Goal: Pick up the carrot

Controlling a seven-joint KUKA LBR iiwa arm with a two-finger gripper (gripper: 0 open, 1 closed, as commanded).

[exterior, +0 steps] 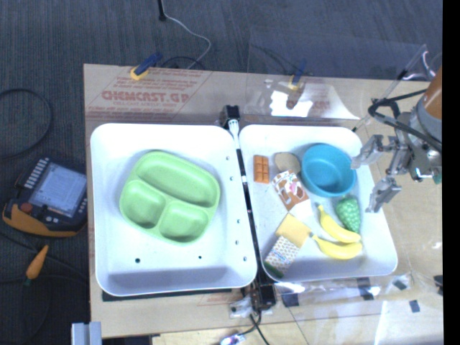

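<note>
The robot's gripper [374, 174] hung over the right rim of the right-hand bin [374, 270], its two fingers apart and nothing between them. The carrot [261, 168], apparently the short orange ridged piece, lay flat at centre frame against that bin's left wall, well apart from the gripper and beyond the glossy blue bowl [327, 168]. It looked like a light, rigid plastic toy, smooth enough to slip, and best pinched across its narrow width at mid-length, where the wall left little room for a finger. Curved yellow bananas [336, 237] lay at the bin's lower right, while a matte green divided plate [170, 196] sat in the left-hand bin [98, 192].
</note>
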